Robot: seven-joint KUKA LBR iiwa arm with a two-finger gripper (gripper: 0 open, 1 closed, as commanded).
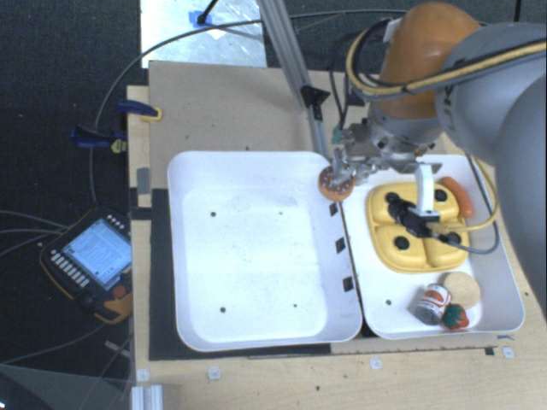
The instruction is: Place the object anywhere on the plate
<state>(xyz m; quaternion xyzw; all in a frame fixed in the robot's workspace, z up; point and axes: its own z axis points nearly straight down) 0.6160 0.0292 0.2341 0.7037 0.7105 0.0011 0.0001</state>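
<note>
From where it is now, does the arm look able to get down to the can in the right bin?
Probably yes. The can lies in the near corner of the right bin beside a strawberry and a cookie, uncovered from above; those close neighbours could crowd the hand.

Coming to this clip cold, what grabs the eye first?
The big grey arm with its orange band, reaching in from the right over the right bin. Under it lies a yellow plate, with a small brown round object at the claw by the bins' shared edge. The left bin is a broad white expanse.
</note>
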